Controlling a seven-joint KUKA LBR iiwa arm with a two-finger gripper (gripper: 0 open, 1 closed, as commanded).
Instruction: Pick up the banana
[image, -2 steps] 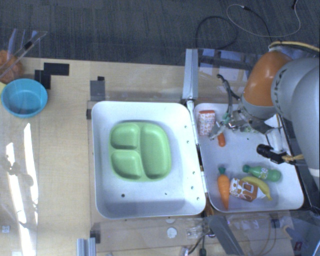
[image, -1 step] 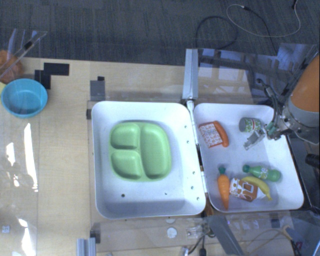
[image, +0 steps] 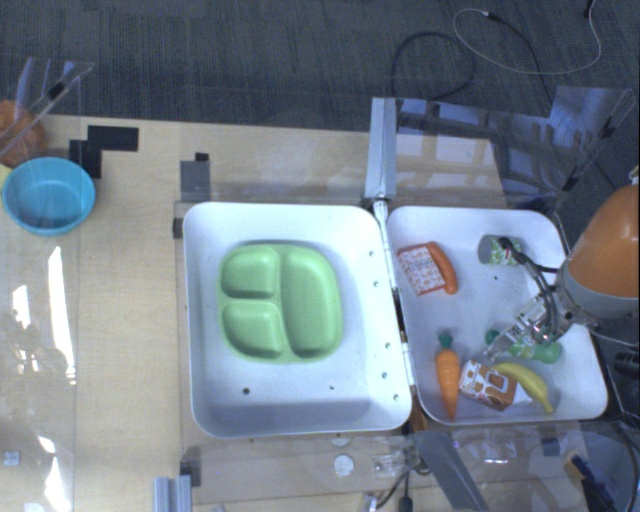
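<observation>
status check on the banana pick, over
Gripper low in the right bin, just above the banana; nothing seen between its fingers. Banana lies in the bin's near right corner. Small carton touches it on the left; carrot beyond.

yellow banana (image: 527, 383), green tray (image: 281, 302), possibly orange carrot (image: 448, 376)

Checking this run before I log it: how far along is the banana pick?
Done: the arm has reached into the right bin, and the gripper sits low just above the banana. In hand: nothing visibly; the banana lies flat on the bin floor beside the small carton and the carrot. Left: close on the banana and lift it.
</observation>
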